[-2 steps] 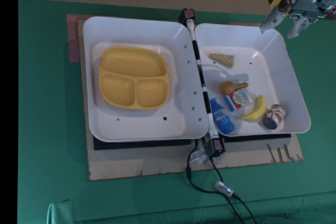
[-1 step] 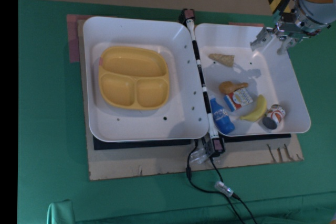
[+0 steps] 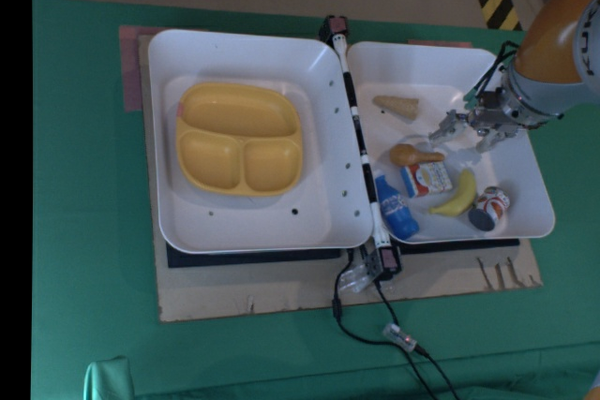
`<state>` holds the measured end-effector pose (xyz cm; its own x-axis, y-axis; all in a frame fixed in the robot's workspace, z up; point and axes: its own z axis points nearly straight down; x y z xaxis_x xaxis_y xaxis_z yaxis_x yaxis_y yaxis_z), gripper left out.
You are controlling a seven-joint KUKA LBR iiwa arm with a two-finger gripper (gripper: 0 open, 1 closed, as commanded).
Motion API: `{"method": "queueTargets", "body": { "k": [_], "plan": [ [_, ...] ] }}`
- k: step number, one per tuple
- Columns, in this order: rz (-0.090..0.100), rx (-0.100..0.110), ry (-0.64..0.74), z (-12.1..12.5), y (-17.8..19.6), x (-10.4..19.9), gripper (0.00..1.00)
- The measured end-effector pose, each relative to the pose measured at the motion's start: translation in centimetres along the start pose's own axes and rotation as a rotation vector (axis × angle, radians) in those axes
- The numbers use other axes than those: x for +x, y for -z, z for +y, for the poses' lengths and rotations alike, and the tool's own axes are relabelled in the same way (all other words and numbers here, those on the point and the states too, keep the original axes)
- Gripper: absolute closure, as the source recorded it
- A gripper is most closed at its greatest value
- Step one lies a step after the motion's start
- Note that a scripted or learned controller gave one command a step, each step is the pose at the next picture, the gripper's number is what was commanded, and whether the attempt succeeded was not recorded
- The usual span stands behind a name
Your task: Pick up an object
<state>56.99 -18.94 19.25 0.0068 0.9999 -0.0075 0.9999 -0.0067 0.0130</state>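
Observation:
The right bin (image 3: 525,173) holds several small items. A tan wedge (image 3: 397,106) lies near the back, with a brown drumstick (image 3: 415,155) in front of it. Closer to the front are a red and white box (image 3: 427,180), a yellow banana (image 3: 457,194), a blue bottle (image 3: 397,209) by the left wall and a small can (image 3: 489,207) on its side. My gripper (image 3: 464,134) hovers over the bin's middle right, just right of the drumstick and behind the banana. Its fingers are spread open with nothing between them.
The left bin (image 3: 187,220) carries a yellow divided plate (image 3: 239,138). A black and white bar (image 3: 359,136) runs between the bins. Cables (image 3: 394,333) trail off the bench front. Green cloth surrounds the cardboard base.

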Motion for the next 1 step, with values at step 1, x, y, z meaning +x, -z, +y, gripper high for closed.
{"method": "queueTargets", "body": {
  "k": [1],
  "plan": [
    [-0.008, -0.013, -0.007, 0.21, 1.55, -0.42, 1.0]
  ]
}}
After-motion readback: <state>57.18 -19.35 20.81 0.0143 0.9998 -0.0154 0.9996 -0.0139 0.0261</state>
